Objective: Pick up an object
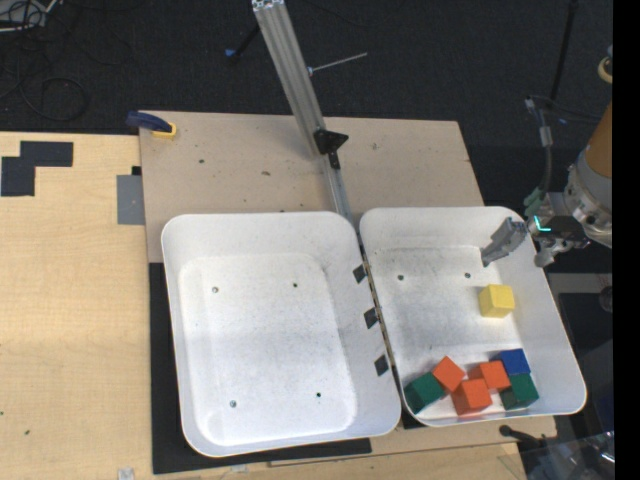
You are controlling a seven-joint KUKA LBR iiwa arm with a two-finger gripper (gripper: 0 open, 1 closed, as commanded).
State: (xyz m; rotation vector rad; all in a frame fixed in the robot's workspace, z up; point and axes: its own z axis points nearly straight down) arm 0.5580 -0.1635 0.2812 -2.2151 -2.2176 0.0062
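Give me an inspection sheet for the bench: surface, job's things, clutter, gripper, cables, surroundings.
Surface: bench bears two shallow white bins side by side, left bin and right bin.
Job's things: all in the right bin. Yellow block lies alone; near the front edge a cluster of three orange blocks, two green blocks and a blue block.
Clutter: blue-and-yellow clamp at the bench's far left corner.
Gripper: gripper over the right bin's far right corner, above and apart from the yellow block; holds nothing that I can see.
Cables: loose cables on the dark floor at top left.
Surroundings: slanted aluminium rail behind the bins; wood floor panel at left.
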